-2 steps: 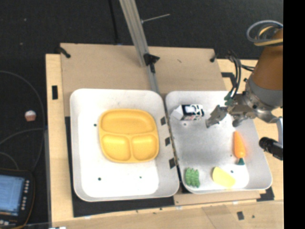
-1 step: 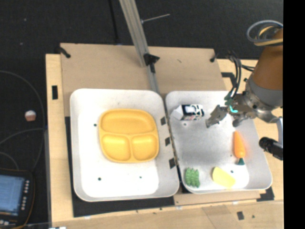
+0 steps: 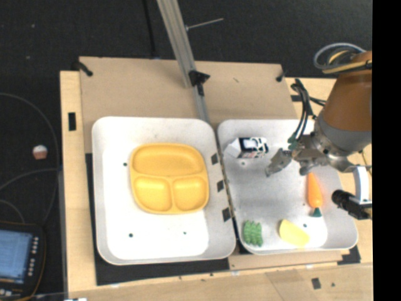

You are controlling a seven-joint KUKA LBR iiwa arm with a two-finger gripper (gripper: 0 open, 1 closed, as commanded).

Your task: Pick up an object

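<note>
Seemingly, the toy car [image 3: 252,147] bears lettering (unreadable).

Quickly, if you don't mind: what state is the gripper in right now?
Gripper: cannot be told; it hangs over the right bin, apart from the carrot, with nothing seen in it.

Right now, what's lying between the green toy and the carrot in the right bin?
The yellow lemon-like piece lies between the green toy and the carrot, in the camera view.

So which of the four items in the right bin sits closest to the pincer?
The orange carrot, just right of the pincer. The white toy lies further left, and the green piece and yellow piece sit along the bin's near edge.
</note>
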